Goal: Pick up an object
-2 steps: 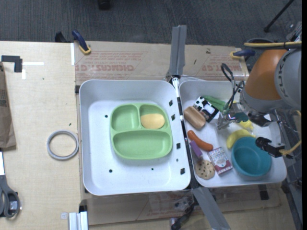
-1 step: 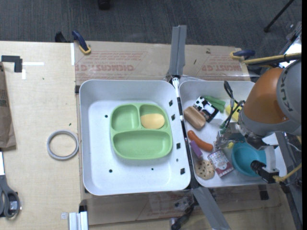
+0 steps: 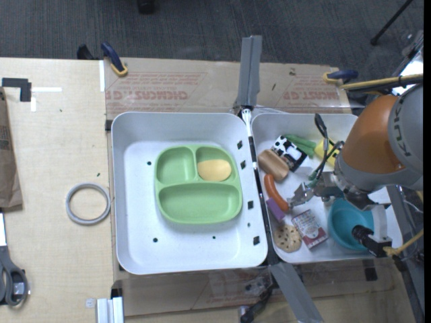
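My gripper (image 3: 302, 194) hangs over the middle of the right bin (image 3: 264, 122), below the grey arm with its orange band (image 3: 376, 140). It points toward the bin's left side, just right of an orange sausage-like piece (image 3: 273, 190) and above a red and white packet (image 3: 310, 226). Around it lie a brown bun (image 3: 273, 163), a black and white toy (image 3: 289, 151), a green piece (image 3: 304, 142), a purple piece (image 3: 276, 210), a cookie (image 3: 287, 237) and a blue cup (image 3: 348, 226). I see nothing held in the gripper.
The left bin (image 3: 128, 200) holds a green divided plate (image 3: 195, 204) with a yellow lump (image 3: 215, 170) in its upper right compartment. A spoon (image 3: 321, 128) lies at the back of the right bin. A grey ring (image 3: 88, 203) sits on the bench to the left.
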### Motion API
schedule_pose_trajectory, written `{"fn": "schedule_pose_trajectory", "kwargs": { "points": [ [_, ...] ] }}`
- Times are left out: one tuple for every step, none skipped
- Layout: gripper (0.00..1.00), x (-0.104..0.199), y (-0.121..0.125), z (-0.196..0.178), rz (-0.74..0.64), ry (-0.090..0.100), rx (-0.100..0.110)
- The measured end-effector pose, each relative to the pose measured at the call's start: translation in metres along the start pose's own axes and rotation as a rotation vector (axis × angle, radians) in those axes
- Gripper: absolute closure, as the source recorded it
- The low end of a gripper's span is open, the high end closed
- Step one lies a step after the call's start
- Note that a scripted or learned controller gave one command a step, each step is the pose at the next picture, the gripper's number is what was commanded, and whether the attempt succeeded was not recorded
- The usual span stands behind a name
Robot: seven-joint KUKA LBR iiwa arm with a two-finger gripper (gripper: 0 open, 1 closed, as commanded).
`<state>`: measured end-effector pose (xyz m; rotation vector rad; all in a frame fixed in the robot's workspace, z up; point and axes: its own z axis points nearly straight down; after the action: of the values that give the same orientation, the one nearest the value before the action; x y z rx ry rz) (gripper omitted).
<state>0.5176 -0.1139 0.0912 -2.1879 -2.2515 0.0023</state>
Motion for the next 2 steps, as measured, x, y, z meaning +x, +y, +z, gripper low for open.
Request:
{"fn": "schedule_pose_trajectory", "kwargs": {
  "points": [
    [0.00, -0.002, -0.029, -0.007, 0.011, 0.002, -0.032],
    [0.00, 0.028, -0.015, -0.100, 0.119, -0.001, -0.001]
  ]
}}
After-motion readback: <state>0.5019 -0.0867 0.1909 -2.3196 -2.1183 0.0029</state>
